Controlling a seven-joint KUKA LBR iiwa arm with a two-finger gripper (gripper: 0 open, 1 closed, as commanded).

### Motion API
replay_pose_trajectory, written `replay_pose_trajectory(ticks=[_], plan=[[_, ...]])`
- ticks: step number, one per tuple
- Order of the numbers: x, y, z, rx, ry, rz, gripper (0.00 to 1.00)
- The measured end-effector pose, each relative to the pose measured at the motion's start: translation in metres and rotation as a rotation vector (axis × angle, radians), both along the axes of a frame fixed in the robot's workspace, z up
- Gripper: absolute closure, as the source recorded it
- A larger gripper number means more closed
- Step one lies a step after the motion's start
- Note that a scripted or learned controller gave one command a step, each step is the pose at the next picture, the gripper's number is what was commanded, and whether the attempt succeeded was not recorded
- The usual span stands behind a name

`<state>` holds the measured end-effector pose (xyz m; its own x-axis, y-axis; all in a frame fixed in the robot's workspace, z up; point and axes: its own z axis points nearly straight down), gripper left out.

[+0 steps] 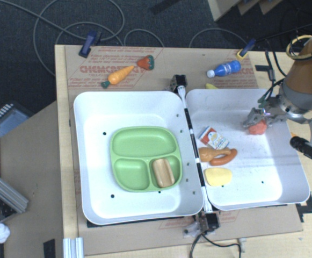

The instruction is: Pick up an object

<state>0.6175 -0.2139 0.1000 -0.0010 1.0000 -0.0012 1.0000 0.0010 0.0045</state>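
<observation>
Camera view: the gripper point(260, 118) is hanging over the right bin point(284, 190), its tips partly hiding a red object point(258, 128); whether they are grasping it cannot be told. The object's shape and long axis are unclear. A hot dog point(218, 156) is lying toward seven o'clock, long axis three-to-nine.

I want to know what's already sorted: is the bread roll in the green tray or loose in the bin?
In the tray. The bread roll lies in the lower right compartment of the green tray, inside the left bin.
</observation>
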Motion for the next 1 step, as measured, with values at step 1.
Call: replay_pose_trajectory(ticks=[1], plan=[[0.0357,0.048,0.0157,0.001,0.002,0.001,1.0]])
